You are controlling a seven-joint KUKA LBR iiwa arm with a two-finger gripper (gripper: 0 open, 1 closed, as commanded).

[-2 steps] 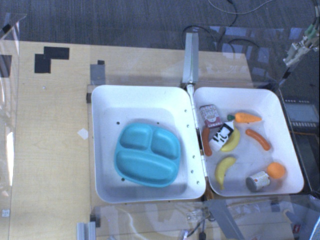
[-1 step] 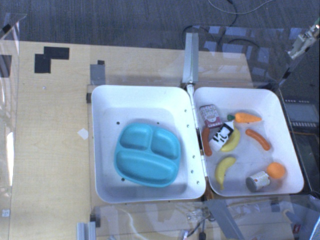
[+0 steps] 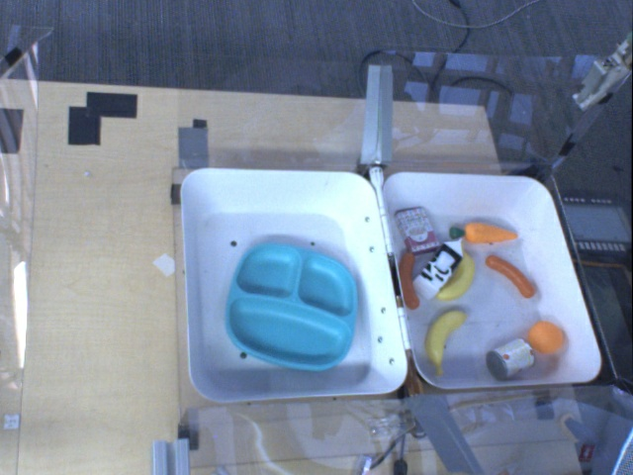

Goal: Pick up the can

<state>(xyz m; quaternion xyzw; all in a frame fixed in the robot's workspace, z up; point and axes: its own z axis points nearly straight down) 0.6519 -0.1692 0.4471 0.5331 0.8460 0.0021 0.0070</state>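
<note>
Can (image 3: 510,358): on its side, front of right bin (image 3: 566,228), touching orange (image 3: 546,337).
Left bin (image 3: 208,265): holds blue divided plate (image 3: 293,305).
Tool (image 3: 600,79): top right, state cannot be told.

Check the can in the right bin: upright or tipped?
Tipped. The can lies on its side on the right bin floor, its round end facing the camera, beside the orange.

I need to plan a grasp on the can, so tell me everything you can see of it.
The can is a small, silvery-grey metal-looking cylinder lying on its side near the front right corner of the right bin. Its round end, with a reddish patch, faces the view's lower left. The orange sits right against its upper right side, seemingly touching. The banana lies apart to its left. Any label is too small to read.
</note>
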